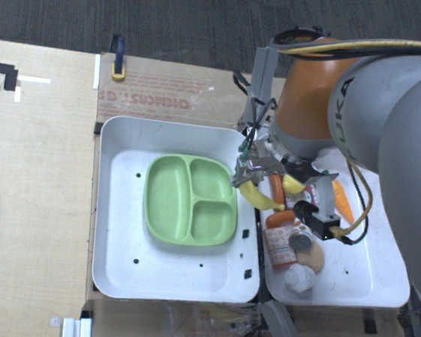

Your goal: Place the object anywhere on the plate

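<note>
The green plate, with three compartments, lies in the left white bin and holds nothing. My gripper hangs over the wall between the two bins, just off the plate's right rim. A yellow banana sits directly under and beside the gripper, its left end touching or nearly touching the tip. The arm's wrist hides the gripper from above, so I cannot tell whether the banana is held.
The right bin holds several toy foods next to the banana: a red sausage, an orange carrot, a red and white carton and a white ball. The big grey arm covers that bin's far side.
</note>
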